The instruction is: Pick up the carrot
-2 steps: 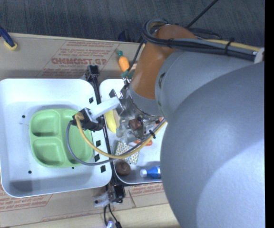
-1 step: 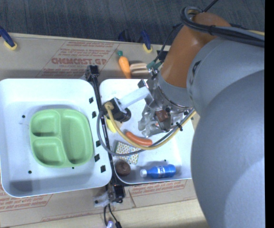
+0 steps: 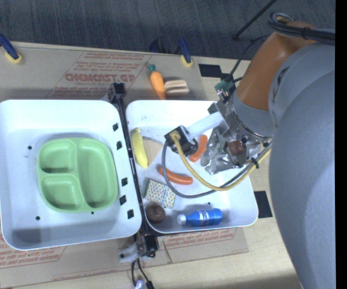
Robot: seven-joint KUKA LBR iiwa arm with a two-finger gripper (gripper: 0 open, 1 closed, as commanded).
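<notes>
Just outside the right bin [image 3: 161, 105], the carrot [image 3: 157, 84] lies beside a bun [image 3: 176, 88]; inside, banana [image 3: 140, 149], sausage [image 3: 178, 176], bottle [image 3: 200, 217]; jaws' opening unclear.

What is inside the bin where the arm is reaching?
A yellow banana, an orange sausage-like piece, a blue bottle, a patterned packet and a brown ball. The arm hides whatever lies beneath it.

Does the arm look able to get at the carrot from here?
Probably yes: the carrot lies uncovered on the cardboard outside the right bin, beside a bun. The gripper, over that bin, must cross its rim.
</notes>
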